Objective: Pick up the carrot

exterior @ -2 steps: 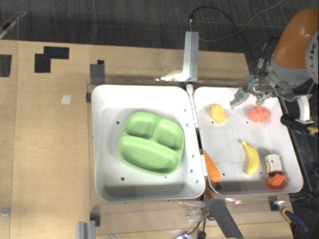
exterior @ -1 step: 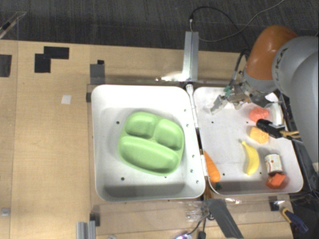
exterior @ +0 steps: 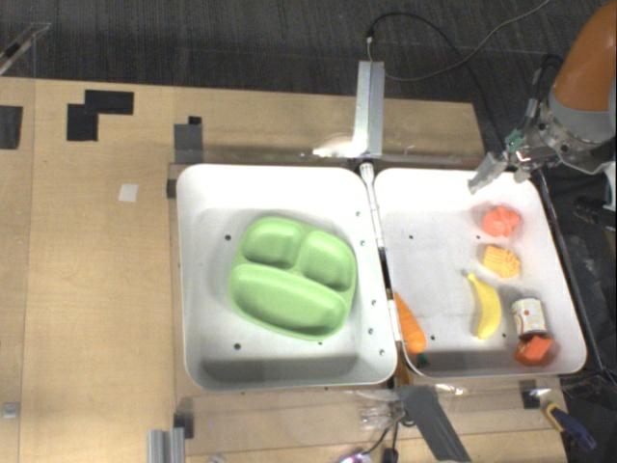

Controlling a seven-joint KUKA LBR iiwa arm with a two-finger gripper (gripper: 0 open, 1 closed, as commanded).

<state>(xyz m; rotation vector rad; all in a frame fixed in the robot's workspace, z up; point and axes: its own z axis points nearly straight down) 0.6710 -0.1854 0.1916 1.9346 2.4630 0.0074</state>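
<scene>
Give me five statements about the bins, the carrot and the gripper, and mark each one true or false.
1. The carrot lies in the right bin, against its left wall. True.
2. The green divided plate sits in the right bin. False: it is in the left bin.
3. The gripper holds the carrot. False: it is at the right bin's far edge, well apart from the carrot.
4. The banana lies between the carrot and the small can. True.
5. The carrot rests on the green plate. False: it lies on the floor of the right bin.
</scene>
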